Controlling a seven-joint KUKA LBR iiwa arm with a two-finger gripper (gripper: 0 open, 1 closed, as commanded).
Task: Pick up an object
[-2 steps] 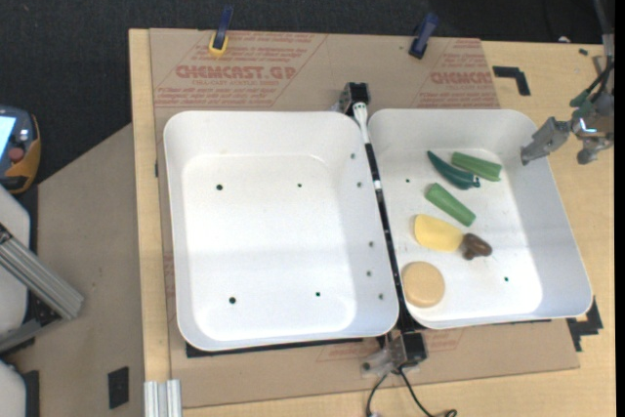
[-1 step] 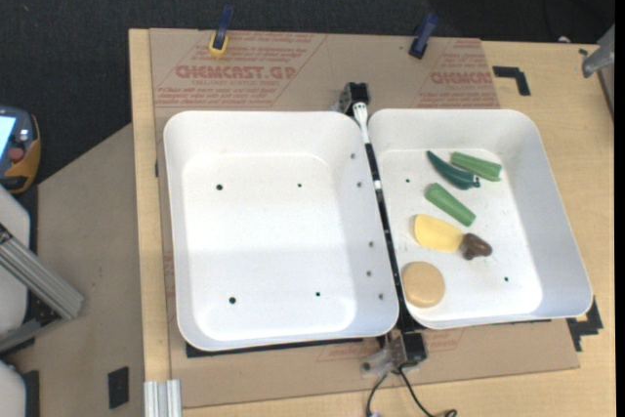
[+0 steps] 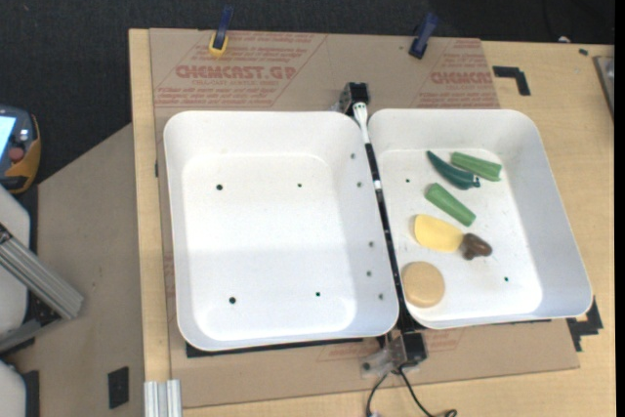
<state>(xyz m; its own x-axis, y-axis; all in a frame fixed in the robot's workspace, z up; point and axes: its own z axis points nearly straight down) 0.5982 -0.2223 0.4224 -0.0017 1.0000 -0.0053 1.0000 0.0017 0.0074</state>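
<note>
Camera view: two white bins sit side by side on the worktop (image 3: 293,63). The left bin (image 3: 195,210) has bare floor. The right bin (image 3: 527,210) holds all the candidates, grouped toward its left and middle. A green piece (image 3: 476,165) lies nearest the far wall, with a darker green pod (image 3: 450,170) touching it. Another green piece (image 3: 449,204) lies just below, apart from them. A yellow lump (image 3: 436,232) sits near the middle, with a small brown bit (image 3: 476,247) just beside it. A tan disc (image 3: 424,283) rests near the front left corner, close to the wall.

The hand's state I cannot tell from this picture.

My judgement: the pick has not begun. The lone green piece looks the best choice, as it has free space along both long sides; fingers should straddle its short width. The touching green pair risks a double grab. The disc is flat, wide and crowded by the wall.
</note>
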